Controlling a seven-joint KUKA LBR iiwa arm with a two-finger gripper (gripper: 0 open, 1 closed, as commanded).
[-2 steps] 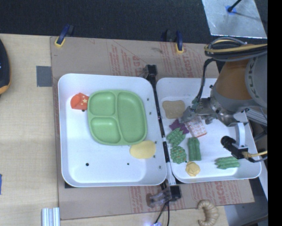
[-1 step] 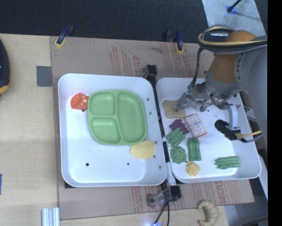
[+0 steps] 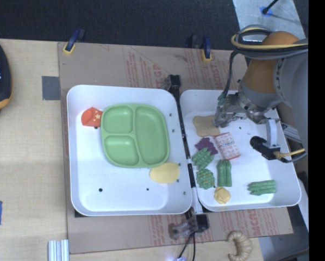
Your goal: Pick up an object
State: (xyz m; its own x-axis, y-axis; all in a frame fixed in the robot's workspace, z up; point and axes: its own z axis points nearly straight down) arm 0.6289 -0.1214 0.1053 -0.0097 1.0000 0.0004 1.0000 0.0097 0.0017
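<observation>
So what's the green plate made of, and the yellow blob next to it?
The green plate looks like moulded plastic: one even colour, a smooth matte surface and rounded raised dividers. The yellow blob seems to be plastic or rubbery toy food, smooth and evenly coloured. I cannot tell whether it is hard or soft.

I am counting two white bins: one bin point(image 3: 285, 174) lying beneath my gripper point(image 3: 223, 115), the other bin point(image 3: 97, 189) sitting toward the view's left of it. Four green toy vegetables are lying below my gripper in the view: the nearest green piece point(image 3: 201, 157), the knobbly green piece point(image 3: 205, 177), the upright green piece point(image 3: 224, 173) and the far green piece point(image 3: 261, 187). Two yellow things are showing: a small yellow piece point(image 3: 222, 195) farther down and a yellow lump point(image 3: 164, 173) in the other bin. I am seeing one each of a tan flat piece point(image 3: 205, 126) just beside my gripper, a purple bunch point(image 3: 206, 144), a pink packet point(image 3: 226, 145), a green divided plate point(image 3: 135, 135) and a red piece point(image 3: 91, 117).
</observation>
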